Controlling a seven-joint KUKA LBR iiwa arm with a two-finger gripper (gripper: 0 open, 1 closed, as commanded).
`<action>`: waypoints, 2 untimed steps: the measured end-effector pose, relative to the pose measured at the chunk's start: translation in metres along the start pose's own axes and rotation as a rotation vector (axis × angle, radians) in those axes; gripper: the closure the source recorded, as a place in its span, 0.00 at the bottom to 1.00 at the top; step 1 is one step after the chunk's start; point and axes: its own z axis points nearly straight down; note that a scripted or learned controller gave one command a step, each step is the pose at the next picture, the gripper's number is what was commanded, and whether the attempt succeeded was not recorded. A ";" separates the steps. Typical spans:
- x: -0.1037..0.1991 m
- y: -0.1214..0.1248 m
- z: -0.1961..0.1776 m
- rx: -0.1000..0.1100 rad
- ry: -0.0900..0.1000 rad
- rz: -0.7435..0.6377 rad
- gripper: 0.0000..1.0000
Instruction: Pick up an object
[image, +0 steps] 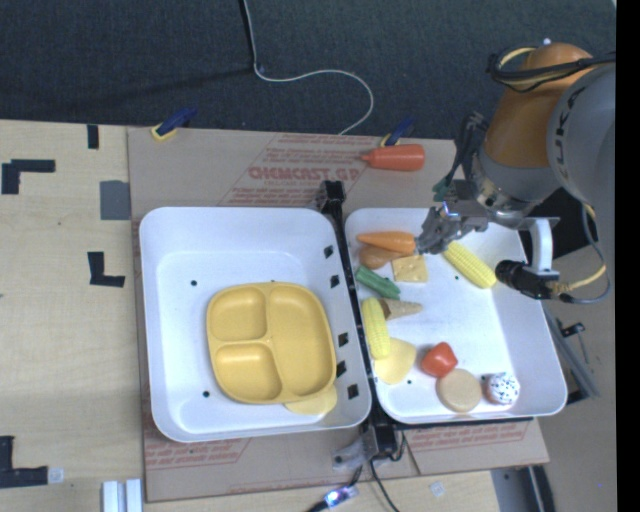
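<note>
Over right bin (520, 330) | gripper (436, 236) above carrot (387, 241), finger state unclear to you | descend centred, clear of cheese wedge (409, 268).

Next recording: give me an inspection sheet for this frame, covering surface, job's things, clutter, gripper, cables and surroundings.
Surface: brown cardboard sheet under two shallow white bins, left bin and right bin.
Job's things: right bin holds an orange toy carrot, yellow corn cob, second corn cob, green pod, red tomato, tan round disc, white dotted ball.
Clutter: yellow divided plate in left bin; another orange carrot on the cardboard.
Gripper: gripper low beside the toy carrot; grasp unclear.
Cables: white cable on dark floor.
Surroundings: black tape marks on the bench.
</note>
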 end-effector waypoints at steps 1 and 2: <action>0.063 0.011 0.005 -0.001 0.000 -0.002 1.00; 0.105 0.019 -0.001 -0.001 -0.002 0.001 1.00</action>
